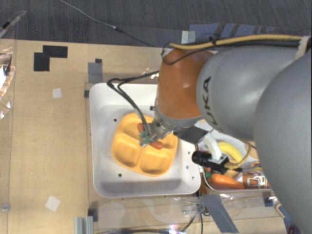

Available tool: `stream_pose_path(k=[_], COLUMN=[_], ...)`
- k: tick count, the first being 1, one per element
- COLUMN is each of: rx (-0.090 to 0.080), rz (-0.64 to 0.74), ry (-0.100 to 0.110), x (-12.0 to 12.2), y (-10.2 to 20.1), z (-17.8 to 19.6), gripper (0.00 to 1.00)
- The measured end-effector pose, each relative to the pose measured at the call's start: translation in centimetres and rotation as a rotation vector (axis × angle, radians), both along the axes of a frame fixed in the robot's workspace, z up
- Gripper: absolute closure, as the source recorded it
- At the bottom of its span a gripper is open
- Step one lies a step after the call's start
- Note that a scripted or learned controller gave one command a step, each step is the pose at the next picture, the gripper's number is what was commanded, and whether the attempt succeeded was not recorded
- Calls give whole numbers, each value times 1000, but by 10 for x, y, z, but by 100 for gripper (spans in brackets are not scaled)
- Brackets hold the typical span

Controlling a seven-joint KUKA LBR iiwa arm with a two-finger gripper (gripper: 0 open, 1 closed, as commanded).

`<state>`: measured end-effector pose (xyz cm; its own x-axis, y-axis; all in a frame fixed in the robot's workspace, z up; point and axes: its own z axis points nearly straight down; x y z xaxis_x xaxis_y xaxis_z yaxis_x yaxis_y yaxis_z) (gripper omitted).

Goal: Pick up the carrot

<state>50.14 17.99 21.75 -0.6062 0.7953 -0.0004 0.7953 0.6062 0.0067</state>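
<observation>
So the arm (243, 96) is seen reaching in from the right, its orange band hung over the join between the two bins, and much of the right bin (214, 188) is hidden under it. The left bin (105, 179) is mostly taken up by a yellow divided tray (131, 147), and that's where the gripper (150, 136) is parked, low over the tray's right side. Whether it's apart or together can't be told from this angle, since it's tucked under the wrist. A bit of red is glimpsed beside it, but what that is can't be made out.

In the right bin, something that looks like a banana (230, 151) is seen near the back. The carrot (226, 181) is laid on its side at the front edge, tip pointing left. It's well apart from the gripper, and nothing is touching it.

So the pick itself probably hasn't been started: the reach stage is what's in hand, and it's aimed at the wrong bin. For the next move, the gripper would need to be lifted clear of the tray, carried right across the divider, lined up across the carrot's width, and then lowered. The bin's front wall and the banana should be watched for.
</observation>
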Motion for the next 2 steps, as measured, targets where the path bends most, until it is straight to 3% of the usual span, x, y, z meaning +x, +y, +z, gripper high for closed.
stream_pose_path(k=[1,2], rx=[6,-1], rz=[-38,233], ry=[-13,-7], x=[-8,20], y=[32,20], z=[-117,38], gripper=[100,100])
